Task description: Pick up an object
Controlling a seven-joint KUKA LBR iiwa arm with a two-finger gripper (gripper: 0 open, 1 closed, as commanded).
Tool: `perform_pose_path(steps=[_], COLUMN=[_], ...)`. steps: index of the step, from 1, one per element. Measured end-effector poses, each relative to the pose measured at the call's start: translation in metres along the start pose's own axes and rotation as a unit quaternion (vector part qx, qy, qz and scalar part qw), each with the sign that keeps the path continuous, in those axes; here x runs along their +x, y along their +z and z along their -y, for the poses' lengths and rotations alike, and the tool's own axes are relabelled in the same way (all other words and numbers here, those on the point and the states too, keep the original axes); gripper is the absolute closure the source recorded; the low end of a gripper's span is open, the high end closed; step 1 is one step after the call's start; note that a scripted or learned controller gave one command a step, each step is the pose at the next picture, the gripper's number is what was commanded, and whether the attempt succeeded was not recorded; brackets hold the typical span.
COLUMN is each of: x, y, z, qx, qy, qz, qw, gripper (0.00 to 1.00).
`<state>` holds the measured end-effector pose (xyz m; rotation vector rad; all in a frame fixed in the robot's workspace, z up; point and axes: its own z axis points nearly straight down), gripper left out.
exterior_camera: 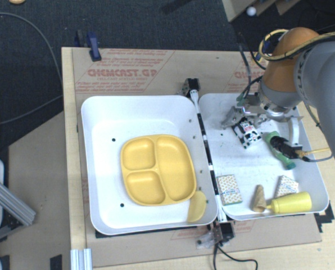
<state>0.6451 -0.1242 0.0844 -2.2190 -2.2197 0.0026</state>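
Jaws first: whether they stand apart or together cannot be told from this slanted view, since the wrist and its fittings cover the gripper (243,122) from above, and nothing can be seen clamped between them. So, as a judgement, the pick is not yet made, and the whole lift is left to do

Starting at the left, the left bin (103,145) carries a yellow divided plate (156,169) lying flat in its middle. A pale yellow slice (197,207) rests in the bin's near right corner, just beside the plate's rim. Both are well apart from the arm

Across the divide, the right bin (252,167) holds more. The gripper is low over its far half, and a small white, black and red thing (248,134) sits just at its near side; whether the two touch I cannot tell. Being closest, it looks the likeliest target. Toward the near edge lie a small patterned box (229,188), then a tan stub (259,197) touching the end of a yellow bottle (291,203) that lies on its side, with a second patterned packet (286,183) just beyond the bottle. All of these lie on the bin floor, apart from the gripper

Left to do, as I judge it: settle on one thing, close on it, and raise it clear of the bin
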Motion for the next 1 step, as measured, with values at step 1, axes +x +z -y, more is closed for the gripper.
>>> perform_pose_path(steps=[1], x=[0.0002], y=[-0.0123], z=[-0.0018], qx=[-0.003], qy=[0.0], qz=[0.0], qw=[1.0], gripper=[1.0])
